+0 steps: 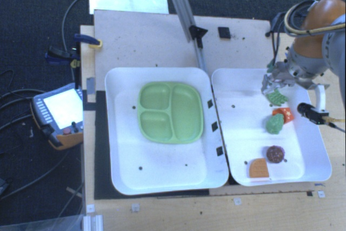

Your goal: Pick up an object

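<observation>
The right bin (243, 116) holds several small objects. A green ridged piece (278, 98) lies near its far right side, with my gripper (272, 85) directly over its upper edge, touching or almost touching it. Just below lie a red-orange piece (284, 114) and a green lumpy piece (274, 125). Toward the front sit a dark round piece (275, 154) and an orange square piece (259, 169). The arm's wrist hides how the gripper meets the green ridged piece.
The left bin (124, 159) holds a green three-compartment plate (171, 112). A slanted metal pole (181, 0) crosses above the bins' far edge. A black fitting (309, 112) juts from the arm over the right bin's right rim. A teach pendant (58, 116) lies left of the bench.
</observation>
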Tool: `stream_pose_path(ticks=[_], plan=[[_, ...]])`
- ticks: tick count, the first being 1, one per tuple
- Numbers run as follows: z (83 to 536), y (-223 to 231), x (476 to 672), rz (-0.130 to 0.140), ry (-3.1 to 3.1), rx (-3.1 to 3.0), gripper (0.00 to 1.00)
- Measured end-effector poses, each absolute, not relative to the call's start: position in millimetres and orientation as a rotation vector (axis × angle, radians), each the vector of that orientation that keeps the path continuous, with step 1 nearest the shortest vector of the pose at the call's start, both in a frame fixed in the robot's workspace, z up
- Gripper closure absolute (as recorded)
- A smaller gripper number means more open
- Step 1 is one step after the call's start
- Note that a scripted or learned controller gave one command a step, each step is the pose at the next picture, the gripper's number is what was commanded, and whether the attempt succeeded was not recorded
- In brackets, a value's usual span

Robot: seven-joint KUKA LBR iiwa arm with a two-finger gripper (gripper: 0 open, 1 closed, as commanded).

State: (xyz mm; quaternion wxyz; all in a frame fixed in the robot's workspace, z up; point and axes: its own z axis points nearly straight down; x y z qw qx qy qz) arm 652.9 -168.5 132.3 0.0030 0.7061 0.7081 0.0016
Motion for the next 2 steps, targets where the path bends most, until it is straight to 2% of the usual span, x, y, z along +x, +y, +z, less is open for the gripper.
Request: stream_pose_path(ticks=[2], plan=[[226,-179,655.0,0.005,2.223,2.213,1.0]])
